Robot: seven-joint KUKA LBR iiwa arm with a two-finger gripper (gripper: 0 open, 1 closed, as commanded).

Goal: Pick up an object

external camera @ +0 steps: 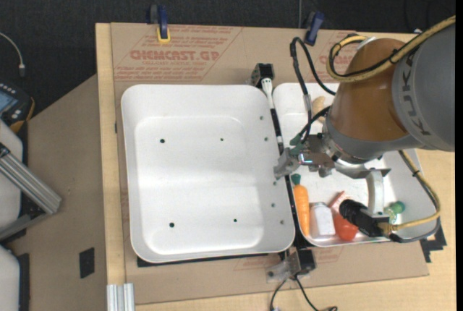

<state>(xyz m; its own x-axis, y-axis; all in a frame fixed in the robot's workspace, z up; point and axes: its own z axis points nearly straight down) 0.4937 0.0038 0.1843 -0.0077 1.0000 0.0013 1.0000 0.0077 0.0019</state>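
– Gripper location and state?
– Low over the left edge of the right shallow white bin, at the rim it shares with the left shallow white bin. Open or closed: cannot tell.
– Objects to pick?
– Orange carrot-shaped piece just below the gripper in the camera view, inside the right bin; white block just beside it; red rounded piece next to the block

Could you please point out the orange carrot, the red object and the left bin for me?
orange carrot [301, 207]: camera view, middle of its body.
red object [347, 231]: camera view, its visible top.
left bin [195, 172]: camera view, bare floor.
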